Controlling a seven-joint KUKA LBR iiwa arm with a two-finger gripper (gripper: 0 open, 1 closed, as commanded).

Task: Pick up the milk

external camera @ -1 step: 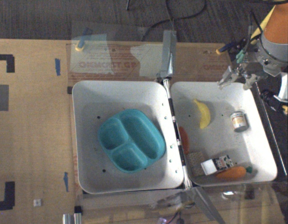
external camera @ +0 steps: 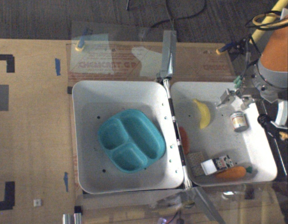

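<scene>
My grey arm [external camera: 273, 73] with its orange band reaches in from the right, my two-finger hand [external camera: 233, 98] hanging low, wrist bent inward.

My band [external camera: 277, 55] is orange; the bins [external camera: 88, 101] white, tray [external camera: 131, 140] teal, banana [external camera: 203, 113] yellow, carrot [external camera: 232, 172] orange.

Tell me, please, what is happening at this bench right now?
A grey arm with an orange band reaches in from the right, and its gripper hangs over the far part of the right bin, holding nothing. Its target, the milk carton, lies untouched near the bin's front edge beside a carrot. A small can sits just below the gripper and a banana to its left. The left bin holds a teal divided plate.
</scene>
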